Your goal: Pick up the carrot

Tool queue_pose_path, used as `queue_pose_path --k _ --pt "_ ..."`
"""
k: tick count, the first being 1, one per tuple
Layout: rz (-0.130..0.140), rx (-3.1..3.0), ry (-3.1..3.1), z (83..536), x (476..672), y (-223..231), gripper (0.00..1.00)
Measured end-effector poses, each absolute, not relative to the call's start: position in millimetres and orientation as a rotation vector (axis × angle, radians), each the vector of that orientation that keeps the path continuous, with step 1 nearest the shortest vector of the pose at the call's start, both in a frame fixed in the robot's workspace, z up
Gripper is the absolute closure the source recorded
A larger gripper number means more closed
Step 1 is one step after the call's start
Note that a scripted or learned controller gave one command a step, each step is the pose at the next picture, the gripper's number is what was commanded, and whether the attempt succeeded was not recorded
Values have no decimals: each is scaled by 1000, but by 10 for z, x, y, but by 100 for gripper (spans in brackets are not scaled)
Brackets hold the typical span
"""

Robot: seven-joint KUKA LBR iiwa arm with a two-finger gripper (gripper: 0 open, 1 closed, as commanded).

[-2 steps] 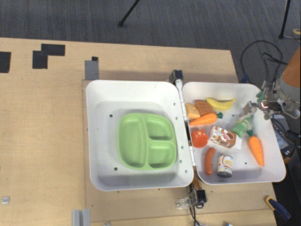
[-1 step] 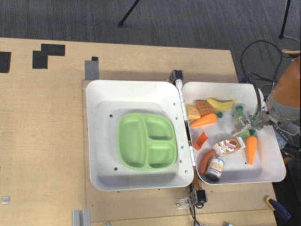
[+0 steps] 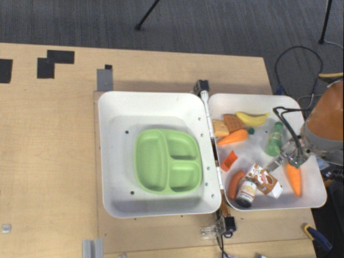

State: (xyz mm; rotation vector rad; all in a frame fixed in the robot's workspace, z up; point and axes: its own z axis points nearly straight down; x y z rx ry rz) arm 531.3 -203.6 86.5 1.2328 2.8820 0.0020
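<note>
Two-finger gripper (image 3: pixel 288 160), finger state indiscernible, poised over the right white bin (image 3: pixel 317 198), the tapered orange carrot (image 3: pixel 294 179) at its 5 o'clock.

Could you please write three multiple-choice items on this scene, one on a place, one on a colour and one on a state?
1. Where does the green divided plate lie?
A. In the left bin
B. In the right bin
C. On the bare bench

2. What colour is the banana at the far edge of the right bin?
A. Red
B. Yellow
C. Blue

3. How does the carrot beside the gripper stand?
A. It lies on the bin floor
B. It hangs lifted above the bench
C. It rests on the green plate

Answers:
1 A: the plate sits in the middle of the left bin.
2 B: the curved fruit by the crackers is yellow.
3 A: the carrot lies flat near the bin's right wall, just below the gripper.
</note>
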Motion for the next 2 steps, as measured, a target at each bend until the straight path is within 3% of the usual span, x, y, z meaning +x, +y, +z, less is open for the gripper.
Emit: queue_pose_path --k 1,2 --pt "5 1231 2875 985 5339 -2034 100" --pt "5 1231 2875 984 5338 -2034 0"
